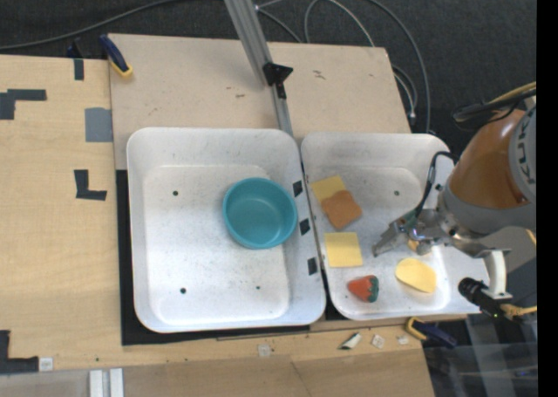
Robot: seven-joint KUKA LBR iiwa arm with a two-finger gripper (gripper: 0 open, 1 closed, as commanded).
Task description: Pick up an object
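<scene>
Two shallow white bins sit side by side on the bench, and the work is in the right bin (pixel 384 155), where the arm (pixel 493 181) reaches in from the right with its orange band above the wrist. The gripper (pixel 392 242) hangs low over the bin floor, its two fingers parted a moderate way and pointing left and down, with nothing between them. Around it lie the candidates: a yellow foam block (pixel 343 249) just left of the fingertips, a pale yellow wedge-like piece (pixel 417 276) just below and to the right of them, a toy strawberry (pixel 364 288) nearer the front rim, a brown block (pixel 341 208) higher up, and a smaller yellow square (pixel 328 188) partly tucked behind the brown one. The left bin (pixel 157 212) holds a teal bowl (pixel 259 212), well away from the gripper. This looks like the approach step: the tool is down among the objects but has not closed on any of them. The fingertips seem to sit over bare floor between the foam block and the wedge, so closing here would probably catch nothing. The next move calls for a short shift toward one item, most likely the foam block, so that its sides fall between the fingers, then a final descent and a close. The foam should give under pressure and grip easily; the wedge's rounded form looks more likely to slip out.
</scene>
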